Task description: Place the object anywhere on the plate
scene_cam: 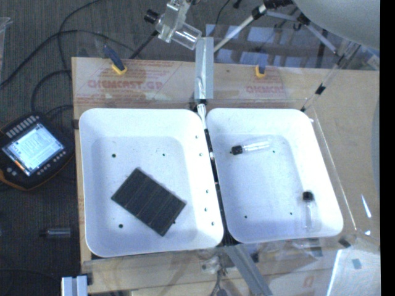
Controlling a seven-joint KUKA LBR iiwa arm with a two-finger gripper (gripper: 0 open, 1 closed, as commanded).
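A dark grey ribbed rectangular plate (149, 201) lies flat and skewed in the left bin (99, 134). Two clear tubes with black caps lie in the right bin (321, 165). One tube (251, 147) is near the back, lying sideways. The other tube (307, 210) lies along the right wall near the front corner. My gripper (179, 24) hangs high at the top of the view, over the bench's back edge. It is well away from the tubes and the plate. The grey arm (345, 5) fills the top right corner.
A grey upright post (203, 73) stands behind the seam between the bins. Yellow clamps (117, 68) (261, 71) sit on the back board. A teach pendant (31, 150) lies on the floor to the left. Thin rods (321, 85) cross at the upper right.
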